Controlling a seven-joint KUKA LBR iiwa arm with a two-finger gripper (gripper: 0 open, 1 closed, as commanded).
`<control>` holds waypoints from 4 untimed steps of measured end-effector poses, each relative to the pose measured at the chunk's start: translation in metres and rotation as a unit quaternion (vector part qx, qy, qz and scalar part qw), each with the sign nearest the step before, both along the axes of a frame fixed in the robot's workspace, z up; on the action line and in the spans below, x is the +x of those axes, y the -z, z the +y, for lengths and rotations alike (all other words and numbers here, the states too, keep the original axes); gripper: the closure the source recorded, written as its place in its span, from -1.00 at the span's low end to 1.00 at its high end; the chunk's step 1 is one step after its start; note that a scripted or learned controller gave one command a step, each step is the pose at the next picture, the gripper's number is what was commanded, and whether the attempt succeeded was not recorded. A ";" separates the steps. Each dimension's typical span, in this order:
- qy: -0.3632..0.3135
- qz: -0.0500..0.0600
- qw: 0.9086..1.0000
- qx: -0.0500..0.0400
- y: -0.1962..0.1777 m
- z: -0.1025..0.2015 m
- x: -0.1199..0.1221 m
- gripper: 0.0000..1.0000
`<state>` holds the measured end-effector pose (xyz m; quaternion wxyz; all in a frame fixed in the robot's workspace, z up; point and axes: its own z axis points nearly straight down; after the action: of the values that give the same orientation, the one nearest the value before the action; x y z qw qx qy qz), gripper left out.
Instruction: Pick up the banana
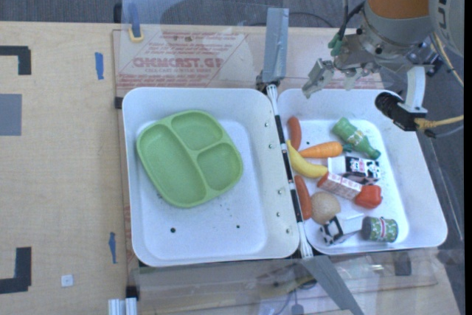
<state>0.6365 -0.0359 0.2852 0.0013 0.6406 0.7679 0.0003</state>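
Note:
The yellow banana (pixel 304 162) lies in the right bin (pixel 420 181) near its left wall, curved, with an orange carrot (pixel 321 150) touching its upper end. My gripper (pixel 333 77) hangs over the bin's far rim, well above and behind the banana. Its fingers (pixel 317 79) stand open with nothing between them.
Around the banana are a red sausage (pixel 295 133), a second sausage (pixel 303 195), a green bottle (pixel 354 136), a cow-print carton (pixel 363 167), a red pepper (pixel 369 195), a brown potato (pixel 325 206) and a green can (pixel 380 229). A green divided plate (pixel 189 156) lies in the left bin (pixel 221 232).

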 end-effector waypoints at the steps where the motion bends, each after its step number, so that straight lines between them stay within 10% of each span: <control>1: 0.072 0.002 0.997 0.001 0.084 0.054 -0.026 -1.00; 2: 0.088 -0.014 0.996 -0.007 0.148 0.098 -0.042 -1.00; 4: 0.039 -0.021 0.999 -0.013 0.158 0.102 -0.048 -1.00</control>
<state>0.5888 0.0659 0.1276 0.0256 0.6698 0.7421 0.0034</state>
